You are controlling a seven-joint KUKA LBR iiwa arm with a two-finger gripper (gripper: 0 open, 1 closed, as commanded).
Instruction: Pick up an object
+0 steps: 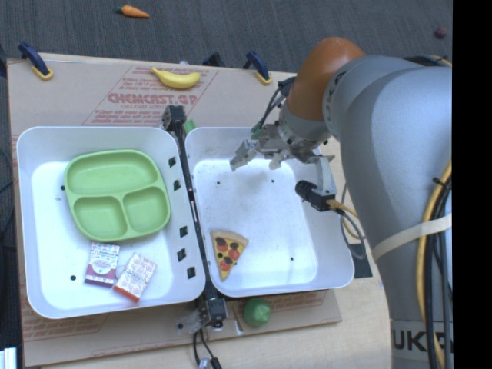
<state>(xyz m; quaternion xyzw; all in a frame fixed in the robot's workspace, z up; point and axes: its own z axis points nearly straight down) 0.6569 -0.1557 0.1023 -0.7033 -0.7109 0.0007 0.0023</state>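
From above, the grey arm (392,167) reaches in from the right, its orange band (327,71) over the far right corner of the right bin (261,206). The gripper (265,154) hangs over the far part of that bin, near its back wall; its fingers seem slightly apart with nothing between them, though the slant makes the gap hard to judge. A black piece (314,194) juts from the wrist side over the bin's right part, with a cable trailing off to the right. In the right bin a pizza slice (227,252) lies flat near the front left corner, close to the divider, well apart from the gripper. In the left bin (46,206) a green tray (117,193) with three compartments sits toward the back, and two small packets (102,264) (135,275) lie just beside each other near the front, below the tray. Outside the bins, a banana (177,76) rests on the cardboard (115,98) behind them, a green ball (257,312) sits at the front edge just beyond the right bin, and a carrot (134,11) lies on the floor well behind the bench. Blue clamps (34,60) grip the cardboard's back edge.
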